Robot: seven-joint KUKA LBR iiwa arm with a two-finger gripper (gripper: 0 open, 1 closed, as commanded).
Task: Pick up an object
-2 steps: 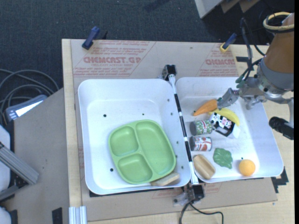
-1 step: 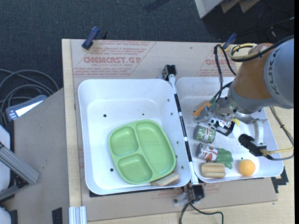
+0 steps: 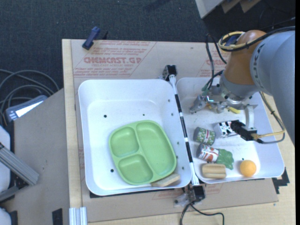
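Note:
My gripper (image 3: 212, 102) hangs low over the back part of the right bin (image 3: 272, 146), under the grey arm with its orange band (image 3: 240, 60). Toward the front of this bin lie a green can (image 3: 205, 135), a red and white can (image 3: 207, 152), a green toy (image 3: 225, 158), an orange ball (image 3: 248, 168) and a tan bun (image 3: 213, 171). A black and white object (image 3: 232, 128) lies just in front of the gripper, to its right. I see nothing held in the gripper.
The left bin (image 3: 93, 107) holds a green divided plate (image 3: 140, 151) and a tan block (image 3: 166, 181) at its front edge. A black clip (image 3: 169, 71) sits where the bins meet at the back. A blue item (image 3: 91, 37) lies on the bench's far left corner.

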